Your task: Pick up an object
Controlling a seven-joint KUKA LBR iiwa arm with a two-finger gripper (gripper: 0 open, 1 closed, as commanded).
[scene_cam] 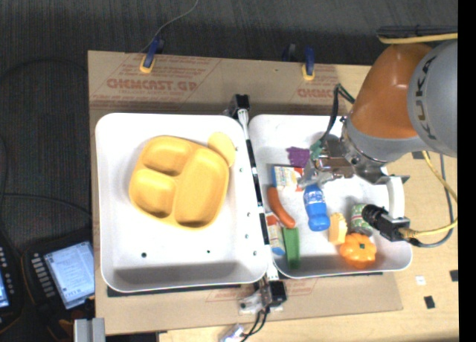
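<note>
Hand position: hand sits low over the far-middle part of the right bin, under the grey and orange arm that comes in from the right.
Hand state: cannot tell whether it is open or closed; metal parts and the wrist hide the tips, and nothing is visibly gripped.
Likely target: blue bottle, lying just on the near side of the hand, almost touching it in this view.
Bottle axis: long axis runs far to near, cap end seemingly toward the near side; a grip across its narrow width looks most workable, in my judgement.
Bottle neighbours: small printed carton to its left, purple piece beyond that at the far side, pale yellow block to its near right.
Other items: red sausage shape lying at a slant, green bar near the bin's left wall, orange pepper-like toy in the near right corner, glossy and rounded.
Left bin: left bin holds a large yellow moulded tray, smooth plastic with soft rounded compartments.
Tabletop: tabletop is brown board, clamped at the far edge.
</note>
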